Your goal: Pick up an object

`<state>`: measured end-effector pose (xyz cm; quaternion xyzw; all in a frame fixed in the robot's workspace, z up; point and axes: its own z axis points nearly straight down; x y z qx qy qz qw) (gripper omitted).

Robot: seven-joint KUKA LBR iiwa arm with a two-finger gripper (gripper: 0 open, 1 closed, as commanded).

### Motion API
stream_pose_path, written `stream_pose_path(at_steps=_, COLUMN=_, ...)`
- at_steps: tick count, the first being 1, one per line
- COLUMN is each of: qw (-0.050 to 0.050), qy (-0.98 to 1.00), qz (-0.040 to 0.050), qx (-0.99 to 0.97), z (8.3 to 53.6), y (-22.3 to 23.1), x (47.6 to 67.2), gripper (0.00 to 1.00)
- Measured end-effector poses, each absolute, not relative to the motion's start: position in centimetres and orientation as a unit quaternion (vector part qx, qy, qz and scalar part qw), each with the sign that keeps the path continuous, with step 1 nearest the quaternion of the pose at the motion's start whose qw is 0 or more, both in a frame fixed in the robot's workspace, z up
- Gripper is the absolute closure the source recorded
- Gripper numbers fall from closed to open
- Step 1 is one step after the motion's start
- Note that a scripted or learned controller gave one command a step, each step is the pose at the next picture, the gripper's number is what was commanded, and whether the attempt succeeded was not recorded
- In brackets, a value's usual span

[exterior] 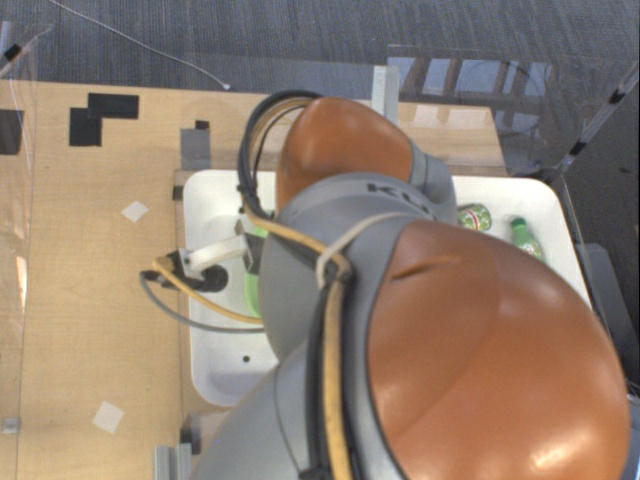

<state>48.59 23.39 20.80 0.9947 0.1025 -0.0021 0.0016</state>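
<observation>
Camera view: the big grey KUKA arm with glossy orange joint covers (440, 348) takes up most of the frame, bent over the shallow white plastic bin (215, 368) and covering most of its inside. Candidate pick objects seen past the arm: one green bottle-like item with a white cap end (526, 236) near the bin's right rim, lying tilted; one small round green-and-red printed item, can or wrapper, cannot tell which (473, 217), just beside it to the left; one sliver of light-green object (253, 292) poking out from under the arm at the bin's left part, shape unclear. That makes three green things counted, each only partly exposed. The gripper itself is hidden under the arm body, so cannot tell whether it is spread or closed, or whether it has anything. One bundle of black and yellow cables (185, 280) loops off the arm over the bin's left rim onto the tan wooden bench (90, 288). Three black tape patches (103, 116) sit on the bench at upper left.
</observation>
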Motion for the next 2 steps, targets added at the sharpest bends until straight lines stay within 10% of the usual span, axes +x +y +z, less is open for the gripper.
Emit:
stream_pose_path(at_steps=1, qw=0.001, qy=0.377, qz=0.0014, qx=0.926, z=30.0, y=23.4, x=51.7, gripper=1.00)
stream_pose_path(at_steps=2, qw=0.002, qy=0.298, qz=-0.0064, qx=0.954, z=14.7, y=23.3, x=50.2, gripper=1.00)
